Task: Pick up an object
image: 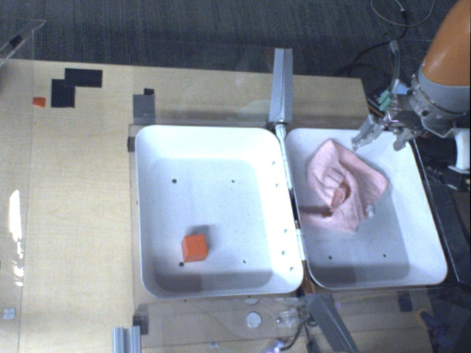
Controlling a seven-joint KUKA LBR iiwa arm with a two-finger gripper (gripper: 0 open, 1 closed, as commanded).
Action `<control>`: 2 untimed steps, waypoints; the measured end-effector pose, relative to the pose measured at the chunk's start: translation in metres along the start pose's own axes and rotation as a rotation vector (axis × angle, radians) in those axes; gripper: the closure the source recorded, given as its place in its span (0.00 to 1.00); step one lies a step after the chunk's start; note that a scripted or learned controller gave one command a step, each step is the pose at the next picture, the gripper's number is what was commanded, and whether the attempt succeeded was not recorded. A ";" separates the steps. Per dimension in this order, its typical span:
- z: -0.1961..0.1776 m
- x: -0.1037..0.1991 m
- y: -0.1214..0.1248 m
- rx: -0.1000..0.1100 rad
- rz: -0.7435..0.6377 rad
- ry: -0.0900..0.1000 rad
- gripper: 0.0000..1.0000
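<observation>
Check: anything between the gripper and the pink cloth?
Nothing visible. The gripper hangs open over the right bin's upper right corner, and the cloth lies crumpled just below and left of it, with only bare bin floor between. The orange block sits in the left bin, out of the way.

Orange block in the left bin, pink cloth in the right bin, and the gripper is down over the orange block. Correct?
Not quite: the camera view shows the gripper above the right bin, by the pink cloth. The orange block does sit in the left bin.
</observation>
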State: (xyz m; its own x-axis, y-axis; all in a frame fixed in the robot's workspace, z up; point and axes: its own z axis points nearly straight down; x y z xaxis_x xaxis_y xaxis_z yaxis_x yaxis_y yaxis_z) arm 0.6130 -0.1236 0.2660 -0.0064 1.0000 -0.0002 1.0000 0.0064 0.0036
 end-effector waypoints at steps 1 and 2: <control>0.133 0.037 0.022 -0.001 -0.180 0.000 0.00; 0.175 0.003 -0.018 -0.013 -0.228 -0.005 0.00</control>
State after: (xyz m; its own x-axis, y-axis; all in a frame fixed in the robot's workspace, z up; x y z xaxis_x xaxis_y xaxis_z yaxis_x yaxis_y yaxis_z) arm 0.5957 -0.1209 0.0912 -0.2323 0.9726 -0.0072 0.9725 0.2324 0.0158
